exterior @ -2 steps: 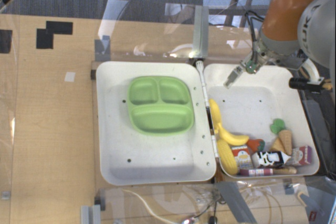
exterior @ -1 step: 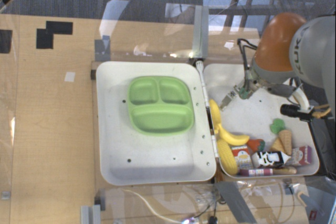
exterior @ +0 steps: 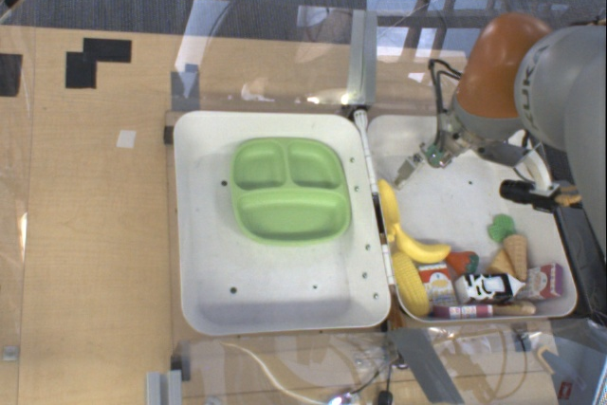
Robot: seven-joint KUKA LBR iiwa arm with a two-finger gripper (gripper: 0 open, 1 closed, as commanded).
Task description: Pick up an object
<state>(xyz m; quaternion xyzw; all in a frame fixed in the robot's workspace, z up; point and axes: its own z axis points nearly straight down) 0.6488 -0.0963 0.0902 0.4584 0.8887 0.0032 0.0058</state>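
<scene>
We see a green divided plate [exterior: 289,190] alone in the left bin [exterior: 204,299]. The right bin [exterior: 446,204] holds a banana [exterior: 413,242], corn cob [exterior: 406,280], ice-cream cone [exterior: 515,253] and small cartons along its near edge. The gripper [exterior: 424,159] hangs above them; we cannot tell its opening

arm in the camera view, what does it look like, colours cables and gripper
The arm has a bulky, rounded grey casing with a glossy orange band above the wrist. A thin black cable loops beside the orange part. The gripper is small, slim and metallic, with a greenish tint near its base.
</scene>
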